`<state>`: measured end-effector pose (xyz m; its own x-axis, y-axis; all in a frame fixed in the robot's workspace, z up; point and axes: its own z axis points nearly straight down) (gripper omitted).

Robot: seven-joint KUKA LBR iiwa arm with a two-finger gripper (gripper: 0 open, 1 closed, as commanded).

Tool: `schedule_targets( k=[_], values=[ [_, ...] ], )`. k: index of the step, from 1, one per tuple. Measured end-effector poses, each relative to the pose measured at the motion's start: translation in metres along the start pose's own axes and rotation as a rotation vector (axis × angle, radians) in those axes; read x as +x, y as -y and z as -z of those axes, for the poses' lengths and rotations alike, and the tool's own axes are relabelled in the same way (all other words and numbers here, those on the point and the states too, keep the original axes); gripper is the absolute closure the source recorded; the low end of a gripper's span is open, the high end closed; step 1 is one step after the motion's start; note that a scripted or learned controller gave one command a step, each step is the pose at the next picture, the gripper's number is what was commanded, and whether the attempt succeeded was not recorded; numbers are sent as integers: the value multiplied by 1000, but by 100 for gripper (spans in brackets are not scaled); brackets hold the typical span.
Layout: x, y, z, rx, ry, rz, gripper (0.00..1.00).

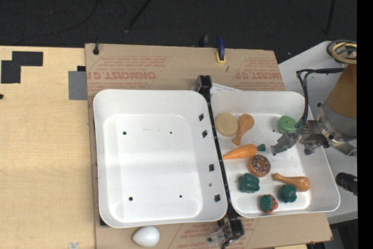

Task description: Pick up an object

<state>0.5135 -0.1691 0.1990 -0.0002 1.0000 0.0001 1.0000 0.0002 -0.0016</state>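
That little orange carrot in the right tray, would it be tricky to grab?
Probably somewhat. The carrot tapers to a point, so it may slip from a pinch near the tip. Its rounded body could roll if nudged. It looks like a small, light toy, and the doughnut lies close beside it.

One fixed camera looks down at a slant from above the tabletop (41, 143), set far enough back to take in both bins. The left bin (150, 157) sits at centre frame, the right bin (315, 198) toward the right edge. Dark floor fills the upper frame. The arm (344, 108) enters at right.
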Motion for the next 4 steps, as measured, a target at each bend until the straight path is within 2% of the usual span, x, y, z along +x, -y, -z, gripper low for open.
schedule_targets(
  k=[1, 2, 3, 4],
  values=[
    [36, -76, -117, -1, -1, 5, 0],
    [64, -133, -111, -4, 0, 4, 0],
    [45, -130, -111, 0, 1, 0, 0],
    [7, -130, -111, -1, 2, -1, 0]
  ],
)
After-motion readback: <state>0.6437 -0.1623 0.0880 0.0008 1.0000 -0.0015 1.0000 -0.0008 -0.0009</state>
